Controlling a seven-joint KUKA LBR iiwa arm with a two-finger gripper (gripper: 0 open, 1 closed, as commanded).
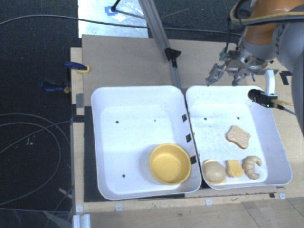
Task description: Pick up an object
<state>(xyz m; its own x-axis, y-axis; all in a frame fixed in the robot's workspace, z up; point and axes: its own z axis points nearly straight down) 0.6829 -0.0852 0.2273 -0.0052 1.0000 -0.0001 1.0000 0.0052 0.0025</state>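
My gripper [224, 77] hangs above the far rim of the right bin [273, 127], its two fingers spread open with nothing between them. Well below it in that bin lie a toast slice [238, 136], a croissant [252, 167], a small yellow cheese block [233, 168] and a round bread roll [214, 171]. A yellow bowl [170, 163] sits in the near right corner of the left bin [109, 127].
A slanted metal pole [159, 30] with a black clamp crosses the bench behind the bins. Blue and yellow clamps [71, 75] grip the bench's left edge. A black part with a green light [260, 98] juts over the right bin's far right rim.
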